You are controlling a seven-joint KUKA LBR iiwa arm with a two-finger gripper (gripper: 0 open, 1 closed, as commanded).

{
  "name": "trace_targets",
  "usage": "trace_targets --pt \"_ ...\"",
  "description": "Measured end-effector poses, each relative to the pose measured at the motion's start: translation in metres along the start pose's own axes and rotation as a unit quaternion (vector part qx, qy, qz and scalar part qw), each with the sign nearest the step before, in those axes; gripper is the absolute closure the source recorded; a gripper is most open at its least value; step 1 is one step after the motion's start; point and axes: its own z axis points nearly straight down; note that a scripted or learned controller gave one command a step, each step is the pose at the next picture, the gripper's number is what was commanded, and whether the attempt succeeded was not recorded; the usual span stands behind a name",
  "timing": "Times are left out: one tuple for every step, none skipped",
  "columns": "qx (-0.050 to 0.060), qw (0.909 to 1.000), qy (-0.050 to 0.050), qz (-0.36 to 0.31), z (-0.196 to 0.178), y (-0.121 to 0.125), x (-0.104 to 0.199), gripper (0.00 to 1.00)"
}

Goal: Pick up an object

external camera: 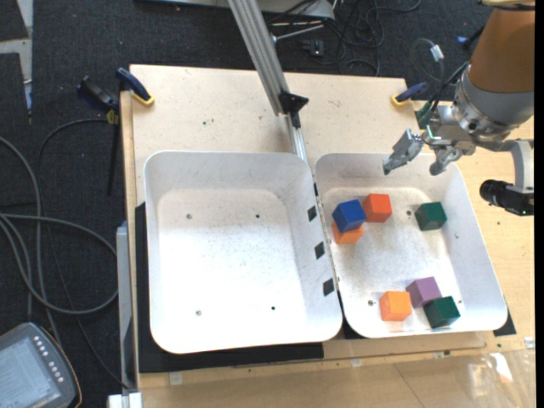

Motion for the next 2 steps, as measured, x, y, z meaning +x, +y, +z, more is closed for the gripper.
trace_targets --pt "-0.002 1.0 -0.001 0.0 -0.002 0.001 0.0 0.0" --pt "0.001 1.0 0.0 0.002 0.051 -0.002 -0.01 0.0"
